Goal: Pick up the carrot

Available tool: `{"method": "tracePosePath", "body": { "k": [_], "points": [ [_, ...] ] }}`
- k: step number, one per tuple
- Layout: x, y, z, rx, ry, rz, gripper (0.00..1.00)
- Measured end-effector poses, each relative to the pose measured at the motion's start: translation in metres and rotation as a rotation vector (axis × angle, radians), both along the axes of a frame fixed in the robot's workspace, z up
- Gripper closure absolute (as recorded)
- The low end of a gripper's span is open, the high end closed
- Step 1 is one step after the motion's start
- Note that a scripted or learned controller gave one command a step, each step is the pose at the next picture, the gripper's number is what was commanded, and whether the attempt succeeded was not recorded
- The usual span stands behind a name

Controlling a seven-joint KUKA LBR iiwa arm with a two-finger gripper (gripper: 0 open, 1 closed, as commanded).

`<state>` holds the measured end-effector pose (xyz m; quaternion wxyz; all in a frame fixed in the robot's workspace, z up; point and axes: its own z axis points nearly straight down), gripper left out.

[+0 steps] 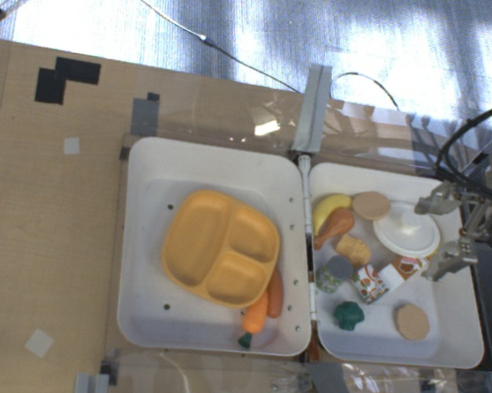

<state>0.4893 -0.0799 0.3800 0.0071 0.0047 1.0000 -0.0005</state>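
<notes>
Though small orange toy carrot (pixel 256 313) looks light, hard, smooth, slippery; grab fat middle; grey two-finger gripper (pixel 452 234) far off, jaws apart, holding nothing

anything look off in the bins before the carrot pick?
Nothing spilled or broken. One awkward spot: the carrot lies in the left bin wedged between the yellow tray and a sausage, touching both. The right bin is cluttered but contained. The gripper sits over its right edge.
</notes>
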Motion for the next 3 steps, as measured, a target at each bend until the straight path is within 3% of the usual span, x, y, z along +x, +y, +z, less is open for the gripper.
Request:
{"method": "tracePosePath", "body": {
  "k": [1,2,3],
  "points": [
    [0.0,0.053,-0.002,-0.002,0.002,0.262,0.0],
    [0.012,0.084,-0.066,-0.006,0.007,0.777,0.0],
    [0.002,0.074,-0.198,-0.001,0.016,0.656,0.0]
  ]
}}
